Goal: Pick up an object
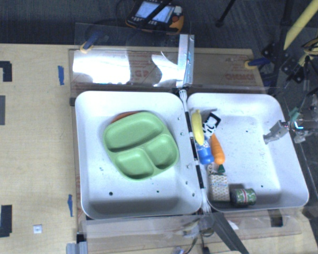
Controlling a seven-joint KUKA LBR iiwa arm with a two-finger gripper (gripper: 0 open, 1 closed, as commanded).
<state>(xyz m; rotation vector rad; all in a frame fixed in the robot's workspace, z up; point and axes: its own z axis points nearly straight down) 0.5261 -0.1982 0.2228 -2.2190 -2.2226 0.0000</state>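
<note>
green three-part plate [141, 144] in left bin [90, 157] | tool [278, 131] state: cannot tell | carrot [217, 150] tapered

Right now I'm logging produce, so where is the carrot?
The carrot lies in the right bin, near its left wall, beside the blue bottle.

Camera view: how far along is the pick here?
Nothing looks picked yet. The gripper sits at the right bin's right edge; its fingers are too small to judge. The yellow banana, orange carrot and green can lie in that bin. Grasping remains.
</note>
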